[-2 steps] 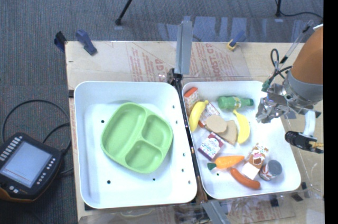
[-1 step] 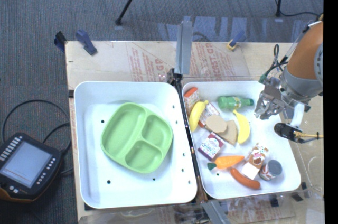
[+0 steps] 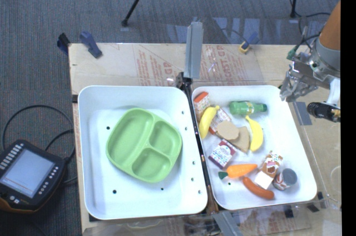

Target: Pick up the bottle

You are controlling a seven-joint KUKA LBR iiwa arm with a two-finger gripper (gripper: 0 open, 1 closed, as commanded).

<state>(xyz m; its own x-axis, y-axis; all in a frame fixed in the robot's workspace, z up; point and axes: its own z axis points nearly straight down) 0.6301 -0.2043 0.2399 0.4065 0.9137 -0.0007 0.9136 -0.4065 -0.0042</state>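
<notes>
The bottle (image 3: 247, 108) is green with a yellowish cap and lies on its side near the back of the right bin (image 3: 297, 143), cap pointing right. My gripper (image 3: 293, 94) hangs over the right bin's back right corner, up and to the right of the bottle and apart from it. Its fingers are spread, pointing down, with nothing between them.
Around the bottle in the right bin lie two bananas (image 3: 207, 121) (image 3: 256, 134), bread slices (image 3: 228, 131), a red carton (image 3: 222, 153), a carrot (image 3: 240, 171), a sausage (image 3: 257, 188), a can (image 3: 285, 179) and small boxes. The left bin (image 3: 92, 118) holds a green divided plate (image 3: 144, 144).
</notes>
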